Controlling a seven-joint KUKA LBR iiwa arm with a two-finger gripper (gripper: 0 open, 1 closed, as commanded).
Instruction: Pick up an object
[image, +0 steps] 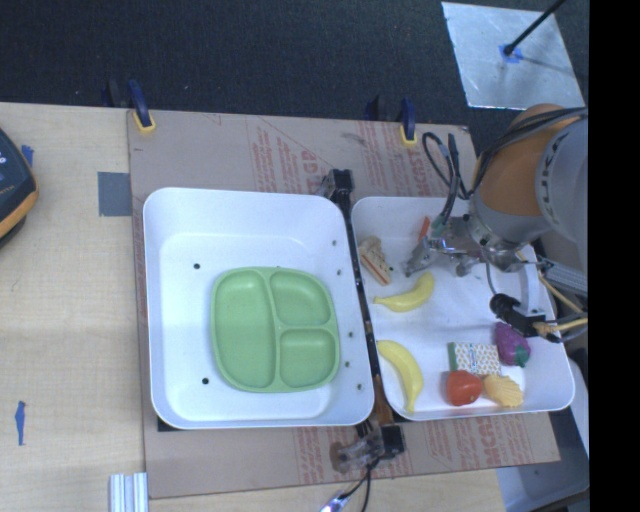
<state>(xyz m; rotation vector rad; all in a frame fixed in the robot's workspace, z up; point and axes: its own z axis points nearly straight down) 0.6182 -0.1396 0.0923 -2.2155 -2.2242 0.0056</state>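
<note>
Just banana (408, 295) below end effector (432, 252)

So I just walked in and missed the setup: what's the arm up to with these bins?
A grey arm with an orange band reaches in from the right over the right bin, which holds toy food. Its end effector hangs over the far part of that bin, just above the upper banana, with nothing visibly held. A second banana, a tomato and a purple piece lie nearer the front. The left bin holds a green divided plate.
</note>
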